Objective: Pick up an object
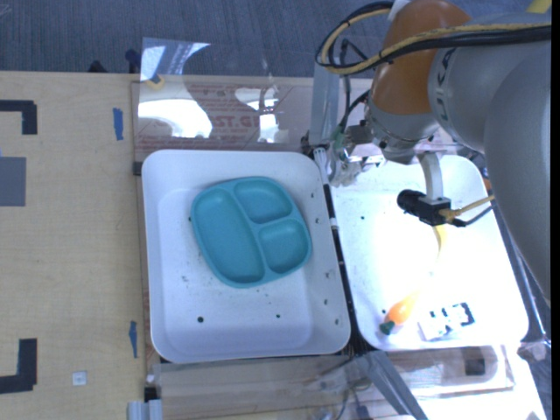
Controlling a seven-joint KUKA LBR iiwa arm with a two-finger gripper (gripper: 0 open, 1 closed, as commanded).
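You see the orange toy carrot (398, 311) lying in the right bin (385, 234), well apart from the gripper (348, 163), which sits at that bin's far corner. A teal divided plate (251, 230) lies beside the gripper in the left bin (166, 304). You cannot tell whether the gripper is open or closed.

Robotics lab, plywood bench (70, 234) with black tape marks (24, 117), two white bins (162, 261), grey carpet (175, 7), cabled arm (499, 94)
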